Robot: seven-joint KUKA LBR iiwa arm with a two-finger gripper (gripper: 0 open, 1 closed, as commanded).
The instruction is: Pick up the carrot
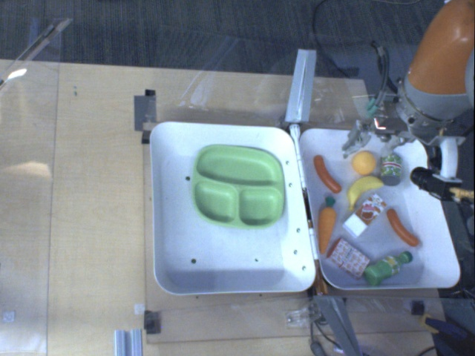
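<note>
The desk (74, 199) carries two white bins: the left bin (171, 265) holds a green divided tray (239, 185), and the right bin (438, 269) holds the clutter. My jaws (375, 133) hang at that bin's twelve o'clock edge, just above the yellow ball (363, 162); whether they are wide or narrow I cannot tell. The carrot (326, 228) lies at nine o'clock along the bin's left wall, with a patterned packet (347, 257) at its lower tip and a sausage (326, 174) above, so I judge I could strike the wall or catch the packet instead.
</note>
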